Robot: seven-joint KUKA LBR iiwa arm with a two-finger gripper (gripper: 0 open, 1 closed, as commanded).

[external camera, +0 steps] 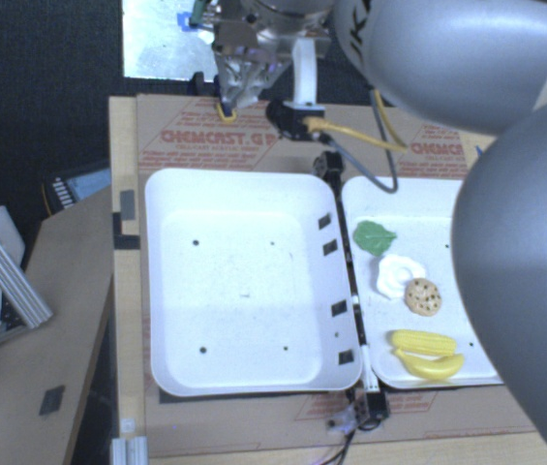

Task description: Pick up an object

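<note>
The grey arm reaches far across, its pincer (227, 112) pointing down, fingertips together.

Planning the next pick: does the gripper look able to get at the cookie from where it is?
Probably yes. The cookie lies uncovered in the right bin, though the gripper hangs beyond the left bin's far edge.

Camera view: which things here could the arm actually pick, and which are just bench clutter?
Pickable, all in the right bin:
green leaf
white piece
cookie
yellow bananas

Clutter:
left bin
cardboard sheet
yellow cable
aluminium rail
</note>
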